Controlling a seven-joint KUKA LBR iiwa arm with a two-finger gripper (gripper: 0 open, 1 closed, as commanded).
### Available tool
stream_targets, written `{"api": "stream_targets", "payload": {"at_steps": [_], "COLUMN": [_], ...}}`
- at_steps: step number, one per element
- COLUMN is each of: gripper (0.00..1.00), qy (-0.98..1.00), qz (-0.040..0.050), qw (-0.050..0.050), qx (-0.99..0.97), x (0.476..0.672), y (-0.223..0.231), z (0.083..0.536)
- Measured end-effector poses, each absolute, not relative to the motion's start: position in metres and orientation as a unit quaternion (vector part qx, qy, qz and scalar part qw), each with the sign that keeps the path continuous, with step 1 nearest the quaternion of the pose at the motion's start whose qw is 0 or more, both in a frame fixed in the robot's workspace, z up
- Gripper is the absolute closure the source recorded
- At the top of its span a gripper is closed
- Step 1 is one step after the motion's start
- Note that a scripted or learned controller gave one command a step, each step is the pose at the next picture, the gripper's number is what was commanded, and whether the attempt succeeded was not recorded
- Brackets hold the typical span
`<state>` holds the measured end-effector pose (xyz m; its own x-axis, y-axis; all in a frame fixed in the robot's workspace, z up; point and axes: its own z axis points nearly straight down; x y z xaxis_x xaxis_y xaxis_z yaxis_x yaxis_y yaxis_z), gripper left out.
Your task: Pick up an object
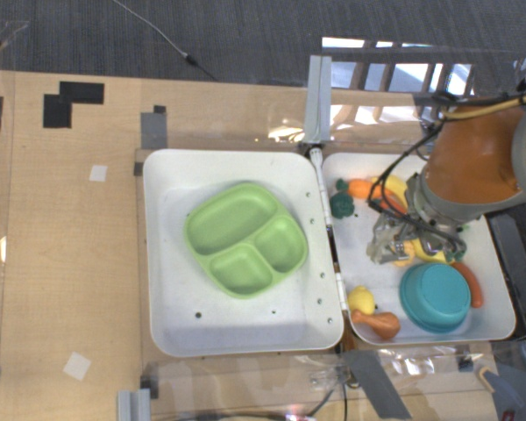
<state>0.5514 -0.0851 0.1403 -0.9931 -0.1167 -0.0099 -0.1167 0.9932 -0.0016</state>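
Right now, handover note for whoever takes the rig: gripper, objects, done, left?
Gripper: down in the right bin; fingers not readable from this view, grasp unconfirmed.
Right bin holds the teal bowl, yellow toy, brown toy, dark green toy, orange toy.
Left bin holds the green divided plate.
Done: arm is over the pile.
Left: confirm a grasp, then lift.

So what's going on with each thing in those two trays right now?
Green plate: right way up, lying in the left tray.
Blue bowl: upright in the right tray.
Yellow toy: lying by the orange toy, near corner.
Green toy: lying at the far side.
Gripper: low over the right tray.
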Motion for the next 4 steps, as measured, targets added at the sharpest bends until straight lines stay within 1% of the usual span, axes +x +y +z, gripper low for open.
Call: {"api": "stream_targets", "payload": {"at_steps": [1,2,3,4], "gripper": [1.0,0.0,0.0,0.0], "qy": [0.99,0.99,0.986,0.992], "qz": [-0.0007,-0.0005,-0.0028,-0.0017], "qw": [0.003,0.003,0.01,0.009], "qx": [-0.142,-0.142,-0.169,-0.129], "x": [0.5,0.5,0.508,0.585], "y": [-0.101,-0.1,-0.101,-0.105], "z": [0.154,0.154,0.091,0.09]}}
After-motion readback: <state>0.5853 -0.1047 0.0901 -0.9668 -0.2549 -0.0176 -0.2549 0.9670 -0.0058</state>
